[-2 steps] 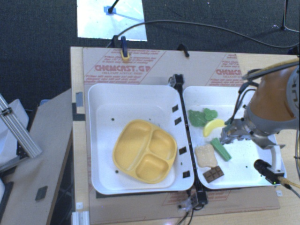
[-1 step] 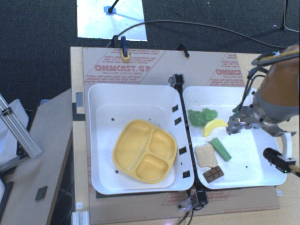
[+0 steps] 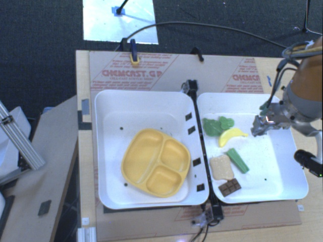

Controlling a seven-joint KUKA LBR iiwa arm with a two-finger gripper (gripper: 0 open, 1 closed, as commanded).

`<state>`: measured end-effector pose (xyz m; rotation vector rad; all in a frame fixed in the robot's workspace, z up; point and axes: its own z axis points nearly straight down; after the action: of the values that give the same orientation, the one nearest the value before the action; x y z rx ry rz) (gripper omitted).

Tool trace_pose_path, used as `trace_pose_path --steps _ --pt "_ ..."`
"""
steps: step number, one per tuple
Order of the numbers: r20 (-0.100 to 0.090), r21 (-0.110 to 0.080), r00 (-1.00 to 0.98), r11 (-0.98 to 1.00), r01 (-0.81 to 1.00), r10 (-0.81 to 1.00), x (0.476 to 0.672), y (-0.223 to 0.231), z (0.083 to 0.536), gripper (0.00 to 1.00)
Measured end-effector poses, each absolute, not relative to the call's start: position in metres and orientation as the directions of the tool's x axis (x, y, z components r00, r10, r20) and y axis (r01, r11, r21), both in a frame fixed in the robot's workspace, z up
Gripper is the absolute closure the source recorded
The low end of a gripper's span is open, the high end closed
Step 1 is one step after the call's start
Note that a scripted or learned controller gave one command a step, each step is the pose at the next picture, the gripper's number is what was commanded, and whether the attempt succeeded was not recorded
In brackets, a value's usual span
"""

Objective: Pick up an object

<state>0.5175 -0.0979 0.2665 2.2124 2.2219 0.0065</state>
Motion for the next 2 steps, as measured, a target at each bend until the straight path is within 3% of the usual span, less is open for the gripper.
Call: trace_pose_path --steps 1,2 --pt "0.001 0.004 -0.010 0.010 1.000 1.000 0.552 -0.049 0.262 1.00" --pt "0.001 0.004 -0.009 0.009 1.000 1.000 0.569 -0.009 0.260 1.00"
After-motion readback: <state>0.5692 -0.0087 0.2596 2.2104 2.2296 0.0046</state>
